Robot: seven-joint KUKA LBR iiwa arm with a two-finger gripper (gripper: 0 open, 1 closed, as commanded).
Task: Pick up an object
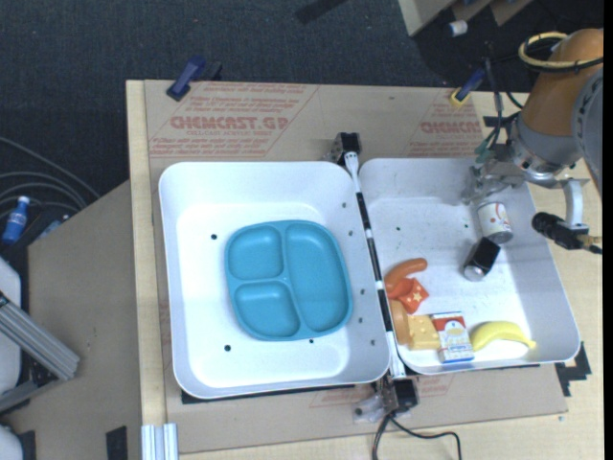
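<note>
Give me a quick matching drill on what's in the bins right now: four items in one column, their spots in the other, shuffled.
Items:
1. blue divided plate
2. banana
3. black cylinder
4. small can

Places:
A. front right corner of the right bin
B. just below the gripper
C. middle of the left bin
D. middle of the right bin, lying tilted

Pairs: 1-C, 2-A, 3-D, 4-B

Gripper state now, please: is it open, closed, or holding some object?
Gripper: it cannot be told; it sits low over the small can in the right bin, and the view does not settle whether it grips.
</note>
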